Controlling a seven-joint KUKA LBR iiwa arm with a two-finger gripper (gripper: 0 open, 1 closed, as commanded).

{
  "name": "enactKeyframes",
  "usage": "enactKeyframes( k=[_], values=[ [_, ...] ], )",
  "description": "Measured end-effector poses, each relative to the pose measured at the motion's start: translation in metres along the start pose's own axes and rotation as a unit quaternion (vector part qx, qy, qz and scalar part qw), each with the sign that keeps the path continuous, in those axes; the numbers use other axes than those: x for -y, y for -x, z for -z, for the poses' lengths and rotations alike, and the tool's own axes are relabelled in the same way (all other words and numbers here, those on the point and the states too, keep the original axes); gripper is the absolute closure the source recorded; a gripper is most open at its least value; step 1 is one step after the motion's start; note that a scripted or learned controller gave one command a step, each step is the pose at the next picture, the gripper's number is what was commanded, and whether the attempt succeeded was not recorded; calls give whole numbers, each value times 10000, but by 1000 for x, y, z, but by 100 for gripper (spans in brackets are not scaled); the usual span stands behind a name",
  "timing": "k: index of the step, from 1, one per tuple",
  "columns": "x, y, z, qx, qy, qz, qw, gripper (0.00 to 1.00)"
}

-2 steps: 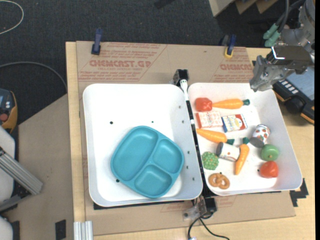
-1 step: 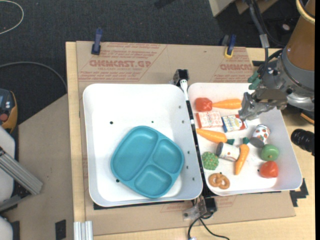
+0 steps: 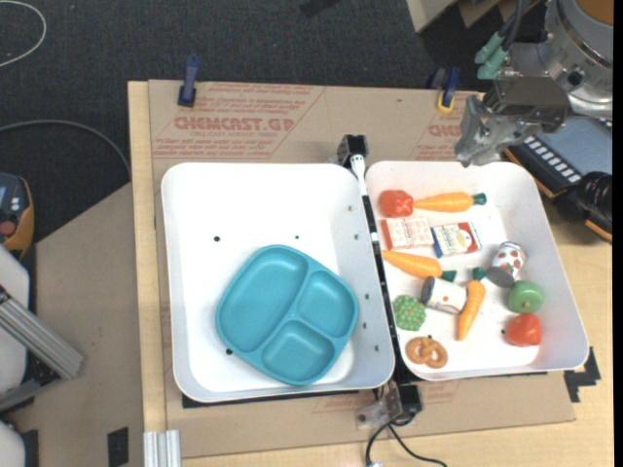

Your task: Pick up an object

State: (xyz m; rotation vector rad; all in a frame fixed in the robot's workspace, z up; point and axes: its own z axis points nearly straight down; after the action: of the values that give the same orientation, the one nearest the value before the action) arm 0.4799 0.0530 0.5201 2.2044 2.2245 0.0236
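Observation:
My gripper (image 3: 479,144) hangs over the far rim of the right bin (image 3: 560,261), above and apart from the toys. Nothing shows between its fingers. In that bin lie a red pepper (image 3: 394,202), an orange carrot (image 3: 446,201), a small white and red box (image 3: 428,234), a second carrot (image 3: 413,264), a third carrot (image 3: 470,309), green broccoli (image 3: 410,312), a pretzel (image 3: 426,351), a green apple (image 3: 526,297) and a red tomato (image 3: 524,330).
The left bin (image 3: 195,212) holds a blue divided plate (image 3: 287,312). Both bins rest on a cardboard sheet (image 3: 253,115) held by blue clamps (image 3: 187,82). Cables and dark equipment lie at the right edge beyond the bins.

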Motion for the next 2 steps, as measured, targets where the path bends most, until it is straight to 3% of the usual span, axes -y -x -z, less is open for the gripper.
enactKeyframes(
  k=[1, 2],
  values=[
    [3, 7, -102, 26, -137, -55, 9999, 100],
    [7, 0, -236, 28, -168, -51, 9998, 100]
  ],
)
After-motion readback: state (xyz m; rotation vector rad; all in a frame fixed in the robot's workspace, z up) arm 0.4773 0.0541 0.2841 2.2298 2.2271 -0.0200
